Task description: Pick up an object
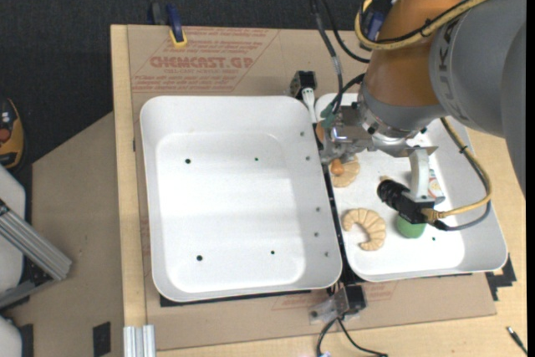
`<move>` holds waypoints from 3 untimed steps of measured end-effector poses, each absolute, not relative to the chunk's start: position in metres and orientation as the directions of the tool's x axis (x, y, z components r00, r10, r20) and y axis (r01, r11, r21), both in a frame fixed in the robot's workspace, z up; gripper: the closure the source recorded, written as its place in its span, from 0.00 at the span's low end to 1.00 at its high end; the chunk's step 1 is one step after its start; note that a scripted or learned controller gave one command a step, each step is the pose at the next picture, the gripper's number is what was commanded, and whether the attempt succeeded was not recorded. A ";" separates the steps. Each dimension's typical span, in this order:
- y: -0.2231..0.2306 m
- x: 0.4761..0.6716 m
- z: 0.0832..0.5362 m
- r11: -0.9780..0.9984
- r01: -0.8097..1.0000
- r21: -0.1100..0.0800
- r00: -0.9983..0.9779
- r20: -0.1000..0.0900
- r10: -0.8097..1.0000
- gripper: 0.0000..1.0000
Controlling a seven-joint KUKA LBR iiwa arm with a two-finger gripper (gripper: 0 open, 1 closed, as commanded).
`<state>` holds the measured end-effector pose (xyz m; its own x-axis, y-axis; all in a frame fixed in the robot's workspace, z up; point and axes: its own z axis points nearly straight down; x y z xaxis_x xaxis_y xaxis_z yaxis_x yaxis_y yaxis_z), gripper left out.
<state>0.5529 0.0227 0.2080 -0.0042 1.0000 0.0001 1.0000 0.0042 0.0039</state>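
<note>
My gripper (338,151) hangs low over the left edge of the right bin (468,240), close to the wall it shares with the left bin. Just below it lies a small round tan and orange thing (343,171), partly covered by the gripper. A tan croissant-shaped piece (365,227) rests near the front of the right bin. To the right of the croissant sits a small green thing (409,226).
The left bin (226,196) stands beside the right one on a brown board (201,58). The bulky grey and orange arm (418,54) covers the back half of the right bin. Cables run along the gap between the bins.
</note>
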 end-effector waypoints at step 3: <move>0.190 0.622 0.300 0.011 1.000 0.008 -0.011 0.006 1.000 1.00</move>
<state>0.6218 0.1897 0.2997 -0.0106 0.9999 0.0056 0.9999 0.0105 0.0075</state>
